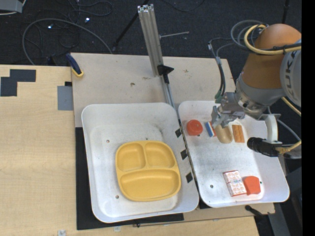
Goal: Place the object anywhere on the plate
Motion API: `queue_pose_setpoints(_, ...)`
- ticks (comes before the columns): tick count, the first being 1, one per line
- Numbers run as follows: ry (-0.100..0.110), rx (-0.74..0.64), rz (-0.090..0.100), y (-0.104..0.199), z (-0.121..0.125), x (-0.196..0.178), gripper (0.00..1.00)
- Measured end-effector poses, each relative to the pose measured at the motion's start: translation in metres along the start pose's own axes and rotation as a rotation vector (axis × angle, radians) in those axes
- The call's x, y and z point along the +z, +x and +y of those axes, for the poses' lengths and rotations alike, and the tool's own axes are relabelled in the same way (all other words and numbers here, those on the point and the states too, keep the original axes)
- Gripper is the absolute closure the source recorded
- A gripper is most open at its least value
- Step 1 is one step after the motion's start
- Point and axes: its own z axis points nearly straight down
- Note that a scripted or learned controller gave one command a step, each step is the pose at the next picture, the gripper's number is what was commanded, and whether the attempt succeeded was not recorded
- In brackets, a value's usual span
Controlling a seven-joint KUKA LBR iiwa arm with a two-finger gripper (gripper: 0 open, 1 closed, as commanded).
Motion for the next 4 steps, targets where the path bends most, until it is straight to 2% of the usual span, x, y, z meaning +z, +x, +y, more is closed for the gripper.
queue_pose_setpoints(1, 0.002, 0.001, 0.000, 0.049, -0.019, 0.016, 1.00)
queue_pose_setpoints(2, 0.001, 0.000, 0.000, 0.098, -0.042, 0.008, 1.00)
queue_pose_setpoints(3, 0.002, 0.000, -0.001, 0.149, -0.065, 0.025, 1.00)
queue_pose_setpoints(4, 0.003, -0.001, -0.001, 0.195, -0.097, 0.024, 1.00)
